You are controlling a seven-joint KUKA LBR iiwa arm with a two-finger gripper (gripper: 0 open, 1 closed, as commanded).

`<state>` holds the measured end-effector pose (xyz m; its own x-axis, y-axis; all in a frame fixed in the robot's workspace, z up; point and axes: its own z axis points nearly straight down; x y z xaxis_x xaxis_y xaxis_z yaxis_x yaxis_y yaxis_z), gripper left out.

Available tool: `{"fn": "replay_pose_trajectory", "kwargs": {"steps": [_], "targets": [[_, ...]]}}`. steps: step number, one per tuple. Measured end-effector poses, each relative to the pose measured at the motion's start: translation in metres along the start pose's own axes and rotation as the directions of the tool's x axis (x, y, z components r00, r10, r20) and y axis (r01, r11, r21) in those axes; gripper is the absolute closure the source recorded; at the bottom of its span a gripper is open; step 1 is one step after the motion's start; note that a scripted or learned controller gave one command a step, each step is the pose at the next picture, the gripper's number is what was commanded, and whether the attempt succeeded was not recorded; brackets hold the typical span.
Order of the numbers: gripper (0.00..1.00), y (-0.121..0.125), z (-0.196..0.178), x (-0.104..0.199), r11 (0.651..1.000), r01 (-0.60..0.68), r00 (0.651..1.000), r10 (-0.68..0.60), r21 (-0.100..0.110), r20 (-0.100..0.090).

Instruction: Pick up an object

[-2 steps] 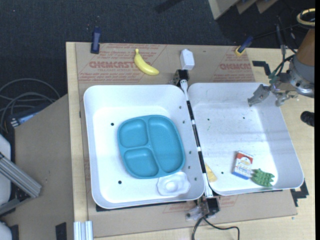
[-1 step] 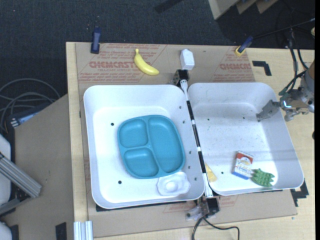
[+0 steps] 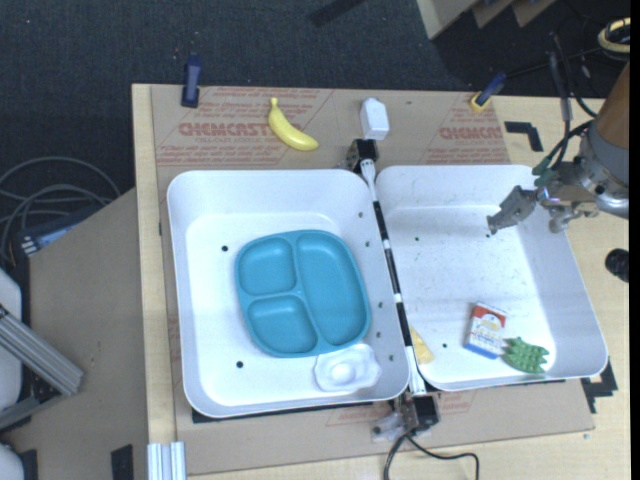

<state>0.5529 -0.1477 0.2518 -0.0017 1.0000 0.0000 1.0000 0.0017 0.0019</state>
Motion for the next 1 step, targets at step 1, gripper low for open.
{"fn": "replay_pose_trajectory", "kwargs": {"steps": [1], "targets": [[0.0, -0.0744, 0.1673, -0.0233, 1.0, -0.002, 1.0, 0.002, 0.003, 0.0]]}}
